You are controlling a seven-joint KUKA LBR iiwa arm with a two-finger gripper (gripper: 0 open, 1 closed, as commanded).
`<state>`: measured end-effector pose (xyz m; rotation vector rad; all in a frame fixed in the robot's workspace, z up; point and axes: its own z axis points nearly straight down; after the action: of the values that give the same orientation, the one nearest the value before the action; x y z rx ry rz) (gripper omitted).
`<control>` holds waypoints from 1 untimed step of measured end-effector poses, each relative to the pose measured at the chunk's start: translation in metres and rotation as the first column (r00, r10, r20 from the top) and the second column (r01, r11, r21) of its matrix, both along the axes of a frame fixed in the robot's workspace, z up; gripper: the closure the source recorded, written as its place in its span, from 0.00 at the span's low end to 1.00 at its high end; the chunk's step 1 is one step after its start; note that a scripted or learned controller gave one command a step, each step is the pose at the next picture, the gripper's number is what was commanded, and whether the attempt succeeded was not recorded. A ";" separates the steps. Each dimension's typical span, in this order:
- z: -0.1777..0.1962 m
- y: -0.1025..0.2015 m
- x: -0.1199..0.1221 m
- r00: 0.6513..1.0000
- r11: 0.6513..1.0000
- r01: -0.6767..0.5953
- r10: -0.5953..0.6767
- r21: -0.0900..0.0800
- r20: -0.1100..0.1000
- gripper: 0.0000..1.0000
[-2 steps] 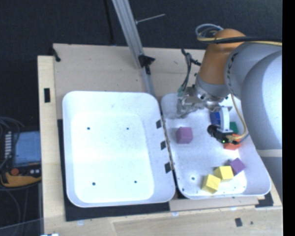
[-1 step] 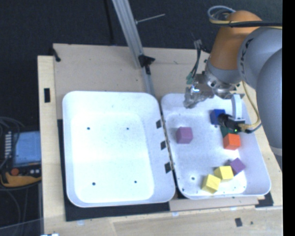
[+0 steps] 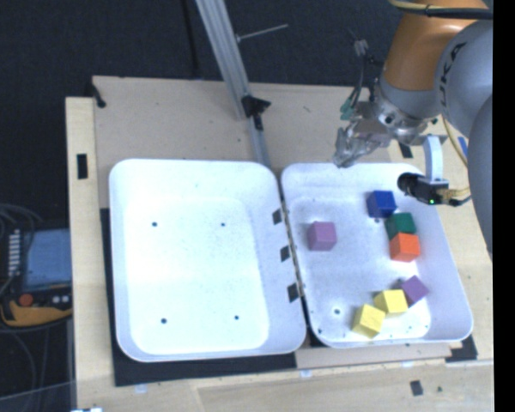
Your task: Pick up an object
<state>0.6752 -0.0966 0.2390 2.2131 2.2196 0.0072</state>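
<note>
The purple cube (image 3: 321,235) sits alone mid-bin, the easiest target; the pincer (image 3: 354,148), whose state cannot be told, should descend squarely over it.

Tabletop (image 3: 86,230): light wood, tan board over its rear part. Two shallow white bins sit directly on it, side by side, edges touching at the middle: left bin (image 3: 124,230), right bin (image 3: 455,307). Black mat (image 3: 120,372) shows under the left bin's front-left edge. Slanted metal post (image 3: 227,50) comes down to the tabletop just behind the seam between the bins.
</note>
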 end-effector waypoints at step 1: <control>0.052 -0.001 0.001 1.000 1.000 -0.002 0.002 0.000 -0.001 1.00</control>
<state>0.6765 -0.0981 0.2906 2.2115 2.2220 0.0068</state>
